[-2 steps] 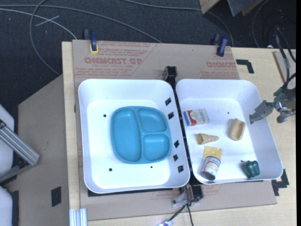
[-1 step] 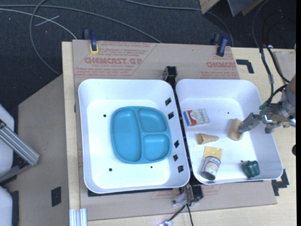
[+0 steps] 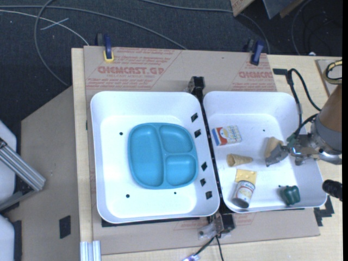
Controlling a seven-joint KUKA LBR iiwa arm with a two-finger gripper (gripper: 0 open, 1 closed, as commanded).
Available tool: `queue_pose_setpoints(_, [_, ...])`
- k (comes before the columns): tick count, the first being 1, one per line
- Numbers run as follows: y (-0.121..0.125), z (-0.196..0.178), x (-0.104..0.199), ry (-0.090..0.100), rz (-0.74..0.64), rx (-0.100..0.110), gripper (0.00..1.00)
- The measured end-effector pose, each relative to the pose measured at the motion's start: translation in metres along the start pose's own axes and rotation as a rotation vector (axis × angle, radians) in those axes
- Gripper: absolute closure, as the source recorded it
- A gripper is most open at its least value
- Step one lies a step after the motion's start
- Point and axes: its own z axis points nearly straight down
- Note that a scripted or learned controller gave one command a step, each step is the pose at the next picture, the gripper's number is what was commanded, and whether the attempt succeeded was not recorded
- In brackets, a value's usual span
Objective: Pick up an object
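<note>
Two shallow white bins sat side by side on the tan board-covered worktop (image 3: 163,64). The left white bin (image 3: 109,145) carried a blue three-compartment plastic plate (image 3: 162,155), lying flat near its middle.

The right white bin (image 3: 250,105) held the loose things. A small white carton with red and blue print (image 3: 227,135) lay in the upper left part. Below it lay a tan cone-shaped piece, like an ice-cream cone (image 3: 239,159), on its side, tip pointing left. Below that lay a small jar with a yellow lid end and a grey base (image 3: 244,188), tilted, near the front wall. A dark green pepper-shaped toy (image 3: 289,194) sat in the lower right corner, well apart from the jar. A tan, blocky lump (image 3: 272,145) lay right of centre, just beside the hand.

The grey arm (image 3: 330,129) reached in from the right, over the right bin's right wall. Its hand (image 3: 280,152) was low over the bin floor, dark fingers (image 3: 275,156) pointing left, touching or nearly touching the tan lump's lower edge. Cannot tell whether the fingers were apart or together, too small and dark. Nothing seen clamped between them.

Blue and yellow clamps (image 3: 109,50) pinned the board's far edge. Cables ran across the dark floor (image 3: 43,37) beyond.
</note>
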Motion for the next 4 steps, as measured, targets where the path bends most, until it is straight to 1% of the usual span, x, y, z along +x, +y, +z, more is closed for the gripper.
queue_pose_setpoints(1, [-0.001, 0.042, -0.002, -0.001, -0.001, -0.003, 0.00])
queue_pose_setpoints(2, [0.000, 0.029, -0.002, -0.002, 0.000, -0.008, 1.00])
queue_pose_setpoints(3, [0.003, -0.014, -0.005, -0.006, -0.002, -0.012, 1.00])
queue_pose_setpoints(4, [0.007, -0.066, -0.015, -0.006, -0.001, -0.013, 1.00])
